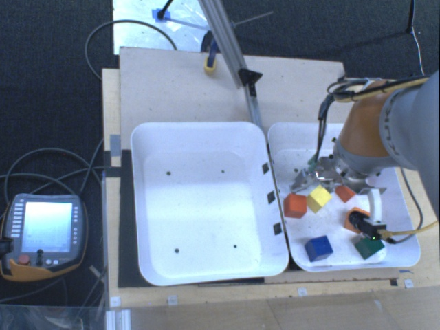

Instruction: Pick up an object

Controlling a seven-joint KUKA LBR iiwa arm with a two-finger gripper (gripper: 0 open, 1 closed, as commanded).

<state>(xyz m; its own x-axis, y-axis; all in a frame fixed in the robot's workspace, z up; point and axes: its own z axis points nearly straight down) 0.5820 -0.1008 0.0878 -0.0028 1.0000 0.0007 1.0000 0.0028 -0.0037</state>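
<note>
Your gripper hangs in the right bin, just above the orange cube and yellow cube; you cannot tell its jaw state.

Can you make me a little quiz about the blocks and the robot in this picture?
1. True or false: the blue block lies in the left bin.
2. Which block lies beside the orange block, between it and the small red block? A) green B) yellow C) blue
3. Fill in: the robot arm reaches over the ____ bin.

Key:
1. False. It lies in the right bin, near the front edge.
2. B. The yellow block sits there. The green block is in the front right corner.
3. Right. The pincer hangs above the blocks there.
</note>
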